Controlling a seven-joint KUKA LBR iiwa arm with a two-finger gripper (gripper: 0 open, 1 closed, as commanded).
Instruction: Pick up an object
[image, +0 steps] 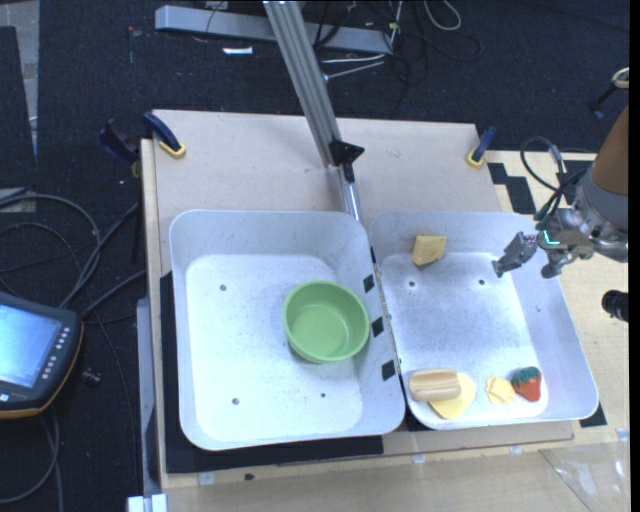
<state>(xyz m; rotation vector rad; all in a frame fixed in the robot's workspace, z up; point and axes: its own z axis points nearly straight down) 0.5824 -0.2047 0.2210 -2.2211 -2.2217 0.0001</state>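
My gripper (532, 258) hangs over the far right rim of the right bin (560, 330), open, with nothing between its fingers. A yellow wedge (429, 249) lies at the far side of that bin, to the gripper's left. Along the near edge lie a tan roll (433, 384) on a yellow piece (454, 403), a small yellow piece (500, 390) and a red strawberry-like toy (527, 383). A green bowl (325, 321) stands in the left bin (200, 300).
A slanted metal pole (312, 85) rises from the divide between the bins at the back. Clamps (165, 137) sit at the bench's far corners. A screen pendant (30, 350) rests at the left, off the bench.
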